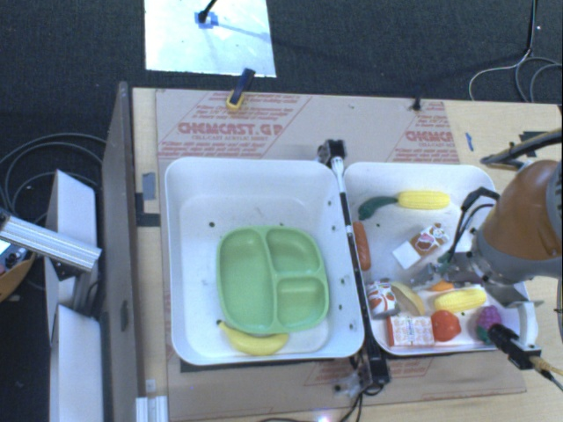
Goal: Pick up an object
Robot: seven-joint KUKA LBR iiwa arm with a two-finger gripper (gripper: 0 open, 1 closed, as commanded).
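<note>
Yellow plastic lemon (460, 300) lies in right white bin (383, 179), near side; my claw (447, 276) just beside it, opening hidden, cannot tell.

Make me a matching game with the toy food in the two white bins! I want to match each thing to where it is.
Things:
1. banana
2. corn cob
3. green plate
4. tomato

Places:
A. far edge of the right bin
B. middle of the left bin
C. near edge of the left bin, beside the plate
D. near edge of the right bin, by the arm

Pairs: 1-C, 2-A, 3-B, 4-D
</note>
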